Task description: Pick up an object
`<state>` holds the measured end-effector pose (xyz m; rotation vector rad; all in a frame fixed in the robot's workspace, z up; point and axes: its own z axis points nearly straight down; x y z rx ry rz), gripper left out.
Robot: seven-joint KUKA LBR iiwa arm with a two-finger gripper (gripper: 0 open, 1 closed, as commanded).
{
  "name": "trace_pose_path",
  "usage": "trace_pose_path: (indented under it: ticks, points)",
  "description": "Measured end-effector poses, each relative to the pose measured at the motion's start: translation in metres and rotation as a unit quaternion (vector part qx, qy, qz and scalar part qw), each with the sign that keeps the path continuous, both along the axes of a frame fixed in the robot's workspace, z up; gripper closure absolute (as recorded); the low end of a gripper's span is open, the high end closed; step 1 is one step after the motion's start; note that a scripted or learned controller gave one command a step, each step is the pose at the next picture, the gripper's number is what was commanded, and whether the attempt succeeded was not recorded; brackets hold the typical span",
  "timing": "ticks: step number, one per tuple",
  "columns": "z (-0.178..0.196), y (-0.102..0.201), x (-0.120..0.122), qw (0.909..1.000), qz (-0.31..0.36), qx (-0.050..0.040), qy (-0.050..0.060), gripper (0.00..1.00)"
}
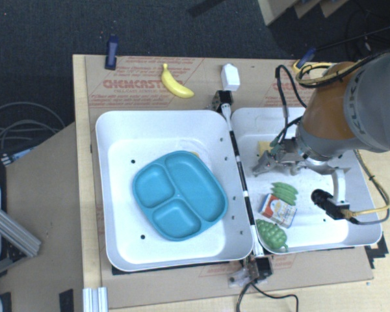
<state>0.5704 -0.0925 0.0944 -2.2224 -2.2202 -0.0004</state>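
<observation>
My gripper (268,163) hangs low over the upper left part of the right bin (361,229), the arm reaching in from the right. A small yellowish thing (266,147) lies just above the gripper, partly hidden by it. Below the gripper lies a green pea pod (285,192). Under the pod is a small red and white packet (277,209). A knobbly green thing (272,235) rests at the bin's lower left corner. I see nothing held in the gripper.
The left bin (117,142) holds a blue divided plate (178,194). On the bench behind the bins lie a yellow banana (175,83), a white block (231,77) and a small blue thing (112,51).
</observation>
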Motion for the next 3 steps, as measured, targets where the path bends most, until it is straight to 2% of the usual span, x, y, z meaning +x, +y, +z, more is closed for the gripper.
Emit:
trace_pose_path:
  ticks: [1,2,3]
  points:
    - [-0.010,-0.006,-0.048,1.0000,0.000,0.0003,0.001,0.00]
    - [-0.010,-0.019,-0.031,1.0000,0.000,-0.0006,-0.001,0.00]
    - [-0.010,0.000,-0.048,1.0000,0.001,0.0006,0.001,0.00]
